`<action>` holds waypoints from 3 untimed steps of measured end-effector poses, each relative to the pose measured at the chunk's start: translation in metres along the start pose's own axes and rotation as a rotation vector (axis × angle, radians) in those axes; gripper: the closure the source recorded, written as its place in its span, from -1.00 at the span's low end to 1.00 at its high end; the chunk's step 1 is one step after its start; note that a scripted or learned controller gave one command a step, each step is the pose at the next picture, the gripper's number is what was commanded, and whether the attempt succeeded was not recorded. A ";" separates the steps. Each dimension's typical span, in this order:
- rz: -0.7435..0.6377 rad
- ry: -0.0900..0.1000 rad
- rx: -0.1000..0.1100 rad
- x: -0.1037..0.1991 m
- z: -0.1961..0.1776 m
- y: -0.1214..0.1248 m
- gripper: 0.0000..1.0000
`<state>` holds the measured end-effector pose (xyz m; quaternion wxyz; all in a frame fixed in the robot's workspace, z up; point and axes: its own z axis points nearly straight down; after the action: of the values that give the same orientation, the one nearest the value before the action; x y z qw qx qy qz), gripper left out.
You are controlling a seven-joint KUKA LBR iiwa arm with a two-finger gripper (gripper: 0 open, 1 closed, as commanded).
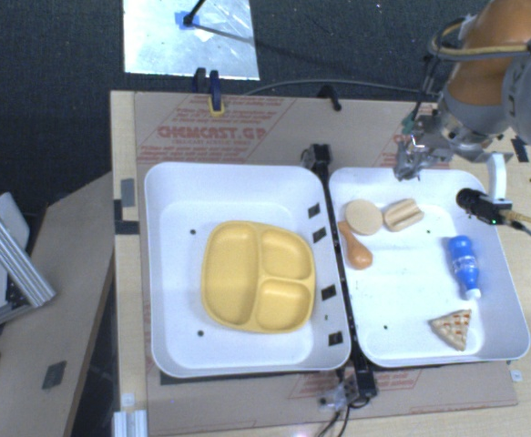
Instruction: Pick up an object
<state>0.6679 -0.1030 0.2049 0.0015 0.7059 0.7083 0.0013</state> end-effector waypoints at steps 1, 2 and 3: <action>-0.005 0.002 0.004 0.050 0.007 -0.017 1.00; -0.005 0.002 0.004 0.091 0.004 -0.031 1.00; -0.006 0.002 0.005 0.146 0.007 -0.051 1.00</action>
<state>0.6160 0.0430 0.1972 -0.0013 0.7036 0.7106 0.0003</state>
